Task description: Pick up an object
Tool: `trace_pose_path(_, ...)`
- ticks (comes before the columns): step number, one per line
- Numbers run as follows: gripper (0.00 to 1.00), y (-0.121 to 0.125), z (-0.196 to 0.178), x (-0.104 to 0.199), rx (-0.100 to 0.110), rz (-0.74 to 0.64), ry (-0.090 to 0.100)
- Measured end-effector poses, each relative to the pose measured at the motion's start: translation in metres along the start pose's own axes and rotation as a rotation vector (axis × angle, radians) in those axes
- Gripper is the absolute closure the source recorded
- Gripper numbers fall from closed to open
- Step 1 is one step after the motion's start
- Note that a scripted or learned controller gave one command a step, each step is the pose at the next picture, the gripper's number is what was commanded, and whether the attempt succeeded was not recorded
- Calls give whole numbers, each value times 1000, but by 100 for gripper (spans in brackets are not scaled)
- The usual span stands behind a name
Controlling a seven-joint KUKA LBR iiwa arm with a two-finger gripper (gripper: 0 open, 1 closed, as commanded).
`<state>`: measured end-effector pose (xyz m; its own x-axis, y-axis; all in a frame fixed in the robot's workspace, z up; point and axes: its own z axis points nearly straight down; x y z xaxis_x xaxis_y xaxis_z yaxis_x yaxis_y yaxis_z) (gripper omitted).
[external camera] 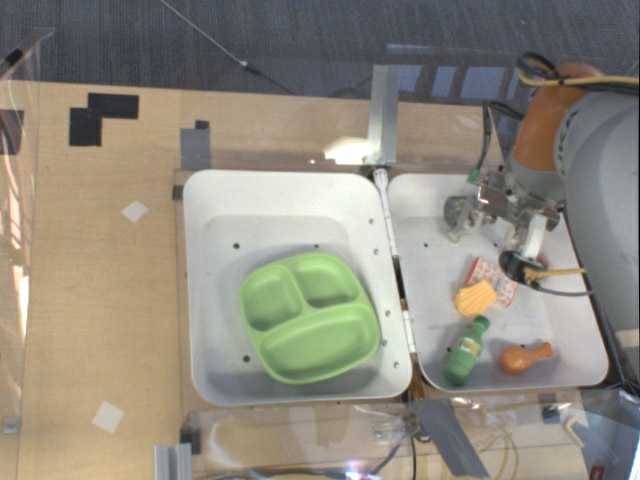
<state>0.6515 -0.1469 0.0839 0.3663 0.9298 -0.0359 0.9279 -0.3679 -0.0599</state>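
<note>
end effector (462, 218) over right bin (430, 298) (white), wooden bench (90, 298); grey carpet (300, 18)

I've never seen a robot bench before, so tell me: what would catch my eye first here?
Most likely the bright green divided tray, lying alone in the left bin. Next, the grey arm with its orange band reaching in from the right over the right bin. Below it lies a small cluster: a yellow piece, a green bottle and an orange drumstick-like toy.
</note>
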Motion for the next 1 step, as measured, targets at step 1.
trace_pose_path(1,0,3,0,-11,41,271,24)
